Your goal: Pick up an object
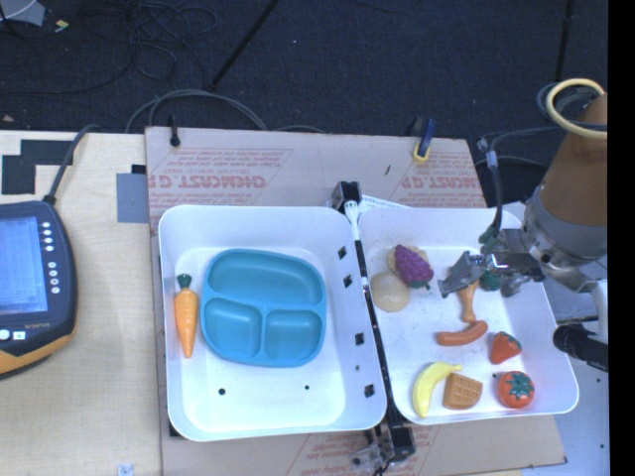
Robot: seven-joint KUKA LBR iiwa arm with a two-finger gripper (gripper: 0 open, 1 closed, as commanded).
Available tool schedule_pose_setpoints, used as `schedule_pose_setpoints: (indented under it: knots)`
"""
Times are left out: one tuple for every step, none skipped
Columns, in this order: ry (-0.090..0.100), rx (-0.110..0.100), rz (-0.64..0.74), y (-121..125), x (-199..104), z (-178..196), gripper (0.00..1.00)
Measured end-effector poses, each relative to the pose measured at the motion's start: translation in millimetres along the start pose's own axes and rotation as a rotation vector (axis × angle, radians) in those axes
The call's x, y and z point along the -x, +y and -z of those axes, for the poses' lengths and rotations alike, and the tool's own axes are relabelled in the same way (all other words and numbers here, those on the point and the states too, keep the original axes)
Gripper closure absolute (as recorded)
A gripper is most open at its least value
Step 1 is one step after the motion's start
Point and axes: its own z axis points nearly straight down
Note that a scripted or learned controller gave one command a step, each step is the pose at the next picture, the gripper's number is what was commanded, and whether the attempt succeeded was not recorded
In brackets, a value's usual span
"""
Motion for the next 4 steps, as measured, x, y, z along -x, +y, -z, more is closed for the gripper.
schedule_pose_setpoints:
  knots:
    - [0.000, -0.002, 0.000, 0.0, 0.5, 9.6, 1.00]
    - [0.002, -0.002, 0.005, -37.6, -55.5, 10.9, 1.00]
    - [0.001, 0.006, 0.008, -36.0, -123.3, 66.7, 1.00]
    - [0.001, 0.007, 0.008, -36.4, -185.5, 127.1, 1.00]
